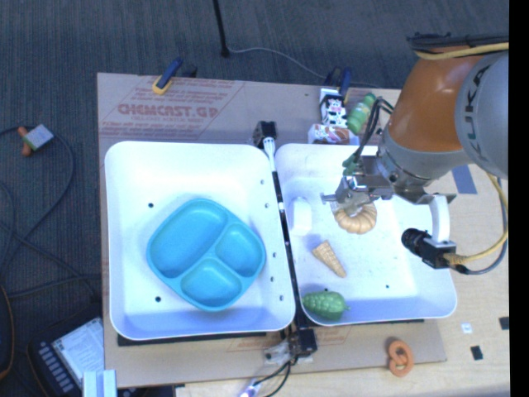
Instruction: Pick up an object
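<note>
Low at the front edge of the bench, well below and slightly right of the gripper (pixel 354 195), sits a small orange ring (pixel 400 356), outside both bins.

Far left of the gripper: left bin (pixel 132 164) holding a blue divided plate (pixel 207 253), three compartments, nothing in them.

Divider between the bins lies just left of the gripper. Below it and a bit left, near the front wall of the right bin (pixel 413 304): a green bumpy toy (pixel 325 304). Below it and closer: a tan cone-shaped piece (pixel 329 257), lying tilted.

Directly under the gripper, touching or nearly so: a tan pumpkin-like object (pixel 357 219), the likely target. Gripper is down over its top edge; the wrist hides the fingers, so I can't tell whether they're apart or closed, or whether the object sits between them.

Above the gripper, beyond the bin's back wall: a small pile of toys (pixel 339 118), green and black-and-white. Right of it: a black fitting (pixel 426 248) on a cable, hanging over the bin.

Risks, judged:
- Object is rounded and ribbed; an off-centre close could squeeze it out sideways.
- Gripper looks set at the object's upper-left, so the fingers may pinch only an edge and drop it on lift.
- A push could roll it into the cone.
</note>
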Available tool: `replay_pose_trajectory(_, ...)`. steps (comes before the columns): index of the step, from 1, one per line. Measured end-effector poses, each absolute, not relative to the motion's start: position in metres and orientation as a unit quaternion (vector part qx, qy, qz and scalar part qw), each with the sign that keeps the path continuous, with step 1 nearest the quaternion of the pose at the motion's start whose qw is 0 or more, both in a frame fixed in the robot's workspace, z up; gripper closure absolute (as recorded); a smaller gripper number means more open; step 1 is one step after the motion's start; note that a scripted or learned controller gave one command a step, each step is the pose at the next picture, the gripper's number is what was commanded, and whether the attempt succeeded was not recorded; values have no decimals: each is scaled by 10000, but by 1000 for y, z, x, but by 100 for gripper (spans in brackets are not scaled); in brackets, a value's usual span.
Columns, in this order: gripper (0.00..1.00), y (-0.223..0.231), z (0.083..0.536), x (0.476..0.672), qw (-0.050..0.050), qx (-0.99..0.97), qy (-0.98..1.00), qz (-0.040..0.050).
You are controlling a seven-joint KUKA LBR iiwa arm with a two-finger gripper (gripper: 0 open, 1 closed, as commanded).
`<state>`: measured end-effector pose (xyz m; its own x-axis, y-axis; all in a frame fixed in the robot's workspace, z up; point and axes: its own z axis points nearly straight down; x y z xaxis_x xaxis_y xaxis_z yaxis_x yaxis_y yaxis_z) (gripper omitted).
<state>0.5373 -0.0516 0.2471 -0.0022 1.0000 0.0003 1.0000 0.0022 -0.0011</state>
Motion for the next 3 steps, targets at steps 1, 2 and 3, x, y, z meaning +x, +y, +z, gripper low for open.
replay_pose_trajectory(1,100,-91,250,483,-1,-7077,-7065,11)
replay_pose_trajectory(2,100,-39,257,505,4,-7063,-7079,3)
replay_pose_trajectory(3,100,-90,217,484,2,-7077,-7065,12)
